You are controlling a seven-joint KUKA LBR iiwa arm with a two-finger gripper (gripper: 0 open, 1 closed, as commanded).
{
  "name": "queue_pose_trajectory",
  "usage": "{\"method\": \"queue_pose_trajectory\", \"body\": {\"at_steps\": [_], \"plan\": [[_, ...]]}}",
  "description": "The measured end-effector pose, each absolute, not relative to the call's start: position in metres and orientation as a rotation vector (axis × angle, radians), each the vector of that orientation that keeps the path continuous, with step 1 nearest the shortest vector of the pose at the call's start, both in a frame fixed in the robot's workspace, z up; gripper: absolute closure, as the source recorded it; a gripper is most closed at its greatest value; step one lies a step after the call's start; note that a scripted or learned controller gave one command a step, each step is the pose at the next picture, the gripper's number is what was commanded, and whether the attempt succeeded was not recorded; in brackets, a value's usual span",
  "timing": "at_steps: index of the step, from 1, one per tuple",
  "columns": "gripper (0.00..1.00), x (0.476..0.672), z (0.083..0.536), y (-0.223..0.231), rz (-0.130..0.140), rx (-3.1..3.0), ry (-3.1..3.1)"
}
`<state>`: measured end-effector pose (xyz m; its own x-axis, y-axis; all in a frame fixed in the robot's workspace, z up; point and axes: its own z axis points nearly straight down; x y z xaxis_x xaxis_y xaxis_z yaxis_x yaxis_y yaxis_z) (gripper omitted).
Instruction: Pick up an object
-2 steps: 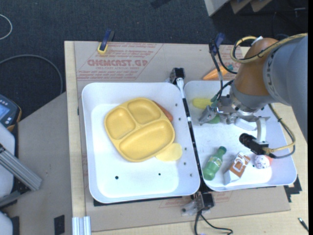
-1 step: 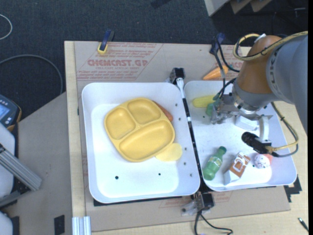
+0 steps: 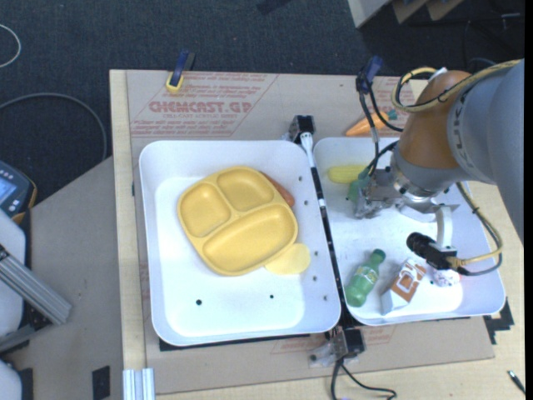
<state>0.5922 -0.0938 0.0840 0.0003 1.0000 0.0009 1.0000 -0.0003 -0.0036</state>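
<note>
Setting: dark carpet floor w/ cables; worktop (image 3: 125,223) of brown board, bearing two shallow white bins side by side.

Item 1: left bin (image 3: 158,290). Holds a yellow divided plate (image 3: 237,219), three compartments, tilted; a pale yellow disc (image 3: 290,259) tucked at its near-right edge; something reddish peeking at the plate's right, too hidden to ID.

Item 2: right bin (image 3: 475,294). Holds a green bottle (image 3: 365,277) lying near-left; a small orange-and-white box (image 3: 407,282) just right of it; a yellow lemon-like piece (image 3: 344,173) far-left.

Item 3: arm, grey w/ orange band, entering from right. Pincer (image 3: 366,198) low in far-left part of right bin, just near side of the yellow piece. Open/closed state: cannot tell, too blurred.

Step (est.): descent/grasp attempt, approx. mid-task; nothing seen held.

Next move (est.): needs closing squarely on one object, then straight lift clear of bin wall.
</note>
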Motion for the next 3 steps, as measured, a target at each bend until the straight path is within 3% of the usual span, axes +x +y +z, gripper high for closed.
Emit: {"method": "queue_pose_trajectory", "body": {"at_steps": [2, 3], "plan": [[1.00, 0.584, 0.084, -0.103, 0.003, -2.220, -2.218], [1.00, 0.512, 0.189, -0.052, -0.002, -2.215, -2.224]]}}
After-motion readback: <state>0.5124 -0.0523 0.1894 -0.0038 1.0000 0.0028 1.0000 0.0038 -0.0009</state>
